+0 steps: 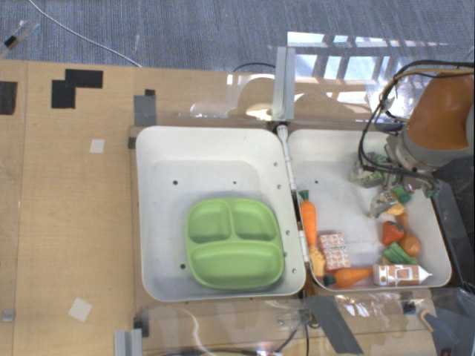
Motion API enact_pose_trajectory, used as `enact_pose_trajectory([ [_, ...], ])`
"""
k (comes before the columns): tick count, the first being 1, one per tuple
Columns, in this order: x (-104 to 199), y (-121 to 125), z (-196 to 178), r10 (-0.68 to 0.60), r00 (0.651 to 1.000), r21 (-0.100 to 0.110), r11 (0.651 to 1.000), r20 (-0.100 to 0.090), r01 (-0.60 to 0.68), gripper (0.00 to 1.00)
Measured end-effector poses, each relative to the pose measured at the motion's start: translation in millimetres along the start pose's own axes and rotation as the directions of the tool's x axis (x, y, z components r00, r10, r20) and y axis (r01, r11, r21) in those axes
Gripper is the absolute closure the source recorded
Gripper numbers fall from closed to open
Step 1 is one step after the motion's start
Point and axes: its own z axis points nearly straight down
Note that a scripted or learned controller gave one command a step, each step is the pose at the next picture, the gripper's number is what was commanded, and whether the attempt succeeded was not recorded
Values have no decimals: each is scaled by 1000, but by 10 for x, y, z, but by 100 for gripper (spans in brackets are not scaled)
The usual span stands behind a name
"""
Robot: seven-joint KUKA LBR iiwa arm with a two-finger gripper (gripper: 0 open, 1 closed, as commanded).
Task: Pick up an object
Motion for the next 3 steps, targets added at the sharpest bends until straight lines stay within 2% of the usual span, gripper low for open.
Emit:
enact_pose_trajectory([
  [1, -575, 68, 5, 112, 994, -2, 994, -9, -112, 0],
  [2, -90, 233, -2, 123, 992, -1, 992, -2, -123, 0],
  [3, 651, -13, -24, 34, 999, 3, 999, 0, -34, 0],
])
